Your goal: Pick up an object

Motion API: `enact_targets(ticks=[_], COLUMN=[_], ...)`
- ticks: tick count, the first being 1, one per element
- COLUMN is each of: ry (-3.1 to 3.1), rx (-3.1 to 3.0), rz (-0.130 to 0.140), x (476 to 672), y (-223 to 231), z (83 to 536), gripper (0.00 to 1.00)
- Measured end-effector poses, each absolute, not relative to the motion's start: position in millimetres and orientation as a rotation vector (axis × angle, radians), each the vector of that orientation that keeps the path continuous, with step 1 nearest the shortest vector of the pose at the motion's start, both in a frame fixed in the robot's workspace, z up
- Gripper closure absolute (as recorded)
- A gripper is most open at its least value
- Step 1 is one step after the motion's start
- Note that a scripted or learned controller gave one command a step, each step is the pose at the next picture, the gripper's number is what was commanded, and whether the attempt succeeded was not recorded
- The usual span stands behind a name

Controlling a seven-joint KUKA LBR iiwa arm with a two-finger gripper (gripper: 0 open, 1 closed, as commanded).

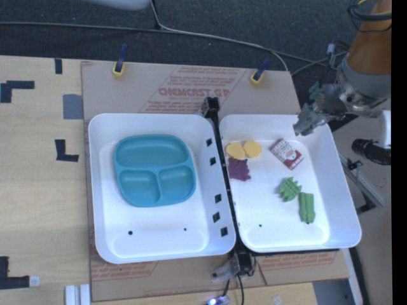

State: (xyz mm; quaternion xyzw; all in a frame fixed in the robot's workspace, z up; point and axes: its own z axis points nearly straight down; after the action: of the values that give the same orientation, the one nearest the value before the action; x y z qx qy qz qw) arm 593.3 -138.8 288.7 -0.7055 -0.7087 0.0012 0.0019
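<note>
Over on the left, bare wooden worktop (38,189) with a few dark tape marks, open ground right up to the cardboard sheet (191,91) that lies under both bins and is pinned at its far edge by two yellow-and-blue clamps (119,67). The left bin (105,234) carries one thing, a teal divided plate (154,169) sitting toward its far-left part, with a broad stretch of white floor free along the near side and the right wall. A row of black clips (217,199) runs down the seam where the two bins meet. Into the right bin (337,227) now: two yellow slices (243,149) touching one another near the seam, a purple bunch of grapes (238,168) just beside them on the near side, a small red-and-white carton (286,153) farther right, tilted, and two green vegetable pieces (297,199) close together toward the near right. The near-left corner of that bin is open floor. The gripper (304,124) hangs over the bin's far-right rim, just beyond the carton and apart from it, nothing between its fingers; whether they stand wide or narrow I cannot tell from this angle. The arm (369,49), orange band showing, comes in from the upper right.
</note>
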Motion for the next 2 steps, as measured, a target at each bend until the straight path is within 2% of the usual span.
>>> enact_targets(ticks=[1, 2], ry=[-2.223, -2.223], rx=[-2.211, -2.212], rz=[0.007, 0.007], x=[573.7, 562.8], y=[-90, -43], z=[265, 246], gripper=[1.0, 1.0])
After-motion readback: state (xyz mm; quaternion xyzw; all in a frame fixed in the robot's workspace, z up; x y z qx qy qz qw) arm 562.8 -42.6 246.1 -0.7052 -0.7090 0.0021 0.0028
